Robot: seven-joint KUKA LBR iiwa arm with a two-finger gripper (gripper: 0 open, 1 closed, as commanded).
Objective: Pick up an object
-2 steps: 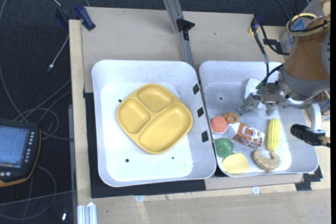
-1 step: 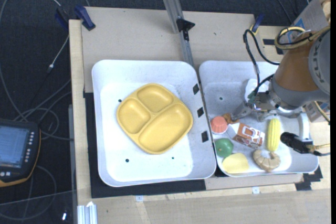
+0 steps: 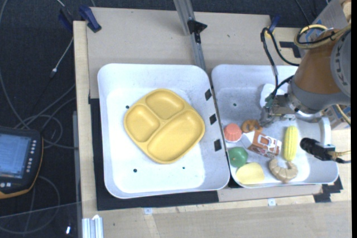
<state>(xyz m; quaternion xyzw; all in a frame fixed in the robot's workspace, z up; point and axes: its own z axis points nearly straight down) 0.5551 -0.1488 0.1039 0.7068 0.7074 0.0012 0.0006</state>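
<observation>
Where two white bins sit side by side, left bin (image 3: 111,120) holds a yellow divided plate (image 3: 163,125); right bin (image 3: 234,83) holds tomato (image 3: 232,132), lime (image 3: 238,155), corn (image 3: 290,142), carton (image 3: 264,144). End effector (image 3: 273,110) above them, grip state indiscernible.

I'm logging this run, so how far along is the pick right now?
Done: the arm has reached into the right bin, with the hand low beside the small brown item. In hand: nothing visibly held; I can't see a thing between its fingers. Left: grasp and lift. The corn, green ball and other toys lie in the bin, and the yellow tray sits in the left bin.
</observation>
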